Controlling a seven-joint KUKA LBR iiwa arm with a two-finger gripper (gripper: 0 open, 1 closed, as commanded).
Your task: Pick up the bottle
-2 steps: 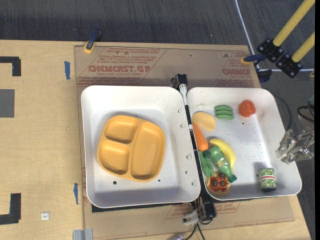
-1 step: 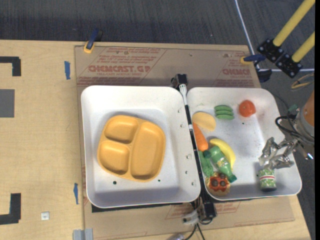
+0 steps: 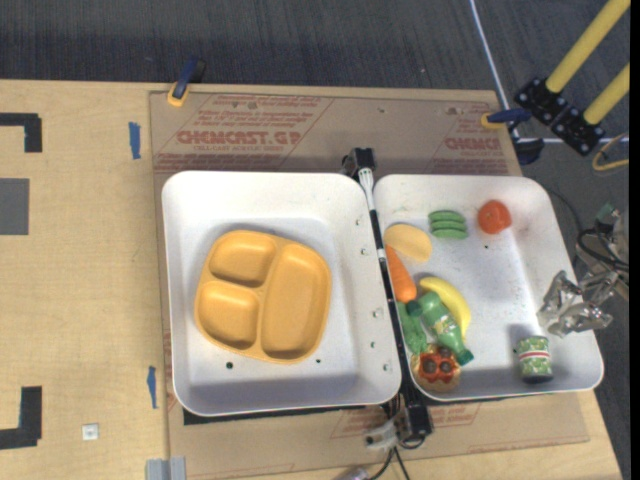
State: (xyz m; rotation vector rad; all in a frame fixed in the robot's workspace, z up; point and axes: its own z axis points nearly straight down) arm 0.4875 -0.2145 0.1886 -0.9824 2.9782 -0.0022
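The bottle [image 3: 438,324] is green and lies on its side in the right bin [image 3: 510,268], near the bin's front left corner. It rests between a banana [image 3: 449,302] and a carrot [image 3: 401,277], touching both. My gripper [image 3: 573,307] is a metallic shape at the right bin's right rim, well to the right of the bottle and apart from it. Nothing shows in its grasp.
The right bin also holds a green vegetable [image 3: 447,224], a red tomato [image 3: 494,216], a pale yellow piece [image 3: 408,241], a red-orange item [image 3: 436,366] and a small can [image 3: 534,356] just below the gripper. A yellow divided plate [image 3: 264,294] lies in the left bin [image 3: 190,268].
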